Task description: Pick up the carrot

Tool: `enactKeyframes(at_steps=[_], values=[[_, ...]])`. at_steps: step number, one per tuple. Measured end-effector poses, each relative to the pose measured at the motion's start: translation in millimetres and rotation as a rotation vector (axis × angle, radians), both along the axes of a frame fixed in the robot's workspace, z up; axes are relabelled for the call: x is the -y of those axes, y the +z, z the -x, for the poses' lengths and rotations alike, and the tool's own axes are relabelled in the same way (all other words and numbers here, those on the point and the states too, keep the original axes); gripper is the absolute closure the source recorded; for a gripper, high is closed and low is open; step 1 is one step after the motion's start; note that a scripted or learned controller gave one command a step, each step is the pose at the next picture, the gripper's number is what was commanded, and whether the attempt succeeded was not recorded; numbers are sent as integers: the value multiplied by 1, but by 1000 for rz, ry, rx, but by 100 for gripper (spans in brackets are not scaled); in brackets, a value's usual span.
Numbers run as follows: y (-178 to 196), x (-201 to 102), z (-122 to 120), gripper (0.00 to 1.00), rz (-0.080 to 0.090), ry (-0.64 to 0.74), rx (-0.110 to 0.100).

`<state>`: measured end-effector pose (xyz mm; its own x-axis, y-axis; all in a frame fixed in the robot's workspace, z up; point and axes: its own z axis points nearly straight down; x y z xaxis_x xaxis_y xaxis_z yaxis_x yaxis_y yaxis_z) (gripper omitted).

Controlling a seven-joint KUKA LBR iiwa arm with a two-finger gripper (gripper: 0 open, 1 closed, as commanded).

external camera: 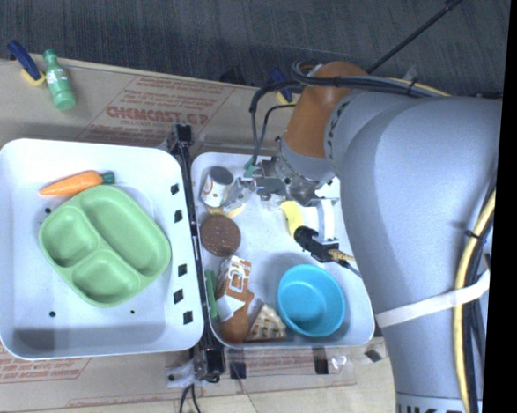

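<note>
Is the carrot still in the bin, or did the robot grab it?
In the bin. The carrot lies in the left bin, next to the green plate. The gripper is over the other bin.

A: Where does the carrot (73, 181) lie?
B: In the left bin (17, 255), near its far edge, touching the rim of the green divided plate (104, 244)

A: And the arm?
B: Over the right bin (356, 327), its gripper (259, 179) low at the far end beside a small can (217, 186). A blue bowl (310, 301) and a brown round lid (219, 235) sit nearer
</note>
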<state>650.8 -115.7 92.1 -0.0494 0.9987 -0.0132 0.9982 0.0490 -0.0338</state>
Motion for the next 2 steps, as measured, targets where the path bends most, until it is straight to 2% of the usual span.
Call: enactKeyframes(at_steps=[1, 2], values=[[10, -3, -2, 100, -2, 8, 8], [-1, 44, 44, 100, -15, 85, 23]])
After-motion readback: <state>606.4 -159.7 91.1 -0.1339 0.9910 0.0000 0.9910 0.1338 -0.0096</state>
